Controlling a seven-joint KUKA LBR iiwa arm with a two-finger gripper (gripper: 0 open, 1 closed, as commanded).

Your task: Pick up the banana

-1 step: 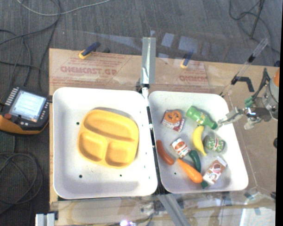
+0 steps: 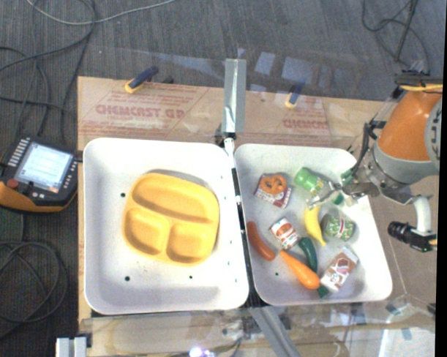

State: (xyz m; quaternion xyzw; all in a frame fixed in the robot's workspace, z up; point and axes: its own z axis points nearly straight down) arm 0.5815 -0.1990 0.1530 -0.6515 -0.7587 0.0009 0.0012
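1. The banana point(image 2: 313, 224) lies in the right bin point(image 2: 366, 287), roughly at its middle, running lengthwise from the far side toward the near side. No part of it is lifted; it rests flat on the bin floor among the other toys.
2. The gripper point(image 2: 333, 191) reaches in from the worktop's right edge and hangs over the far right part of that bin, just beyond the banana's upper tip. Its fingers look slightly parted with nothing between them, probably set for a descent onto the fruit.
3. Crowding is the main trouble. A round green-and-red item point(image 2: 338, 227) sits just beside the banana on the right, a small red-and-white can point(image 2: 283, 232) on the left, a green cup point(image 2: 308, 178) near the gripper.
4. Toward the near edge lie a carrot point(image 2: 301, 270) and a small carton point(image 2: 338, 269).
5. The left bin point(image 2: 95, 279) carries a yellow divided tray point(image 2: 174, 218), well apart from the work.
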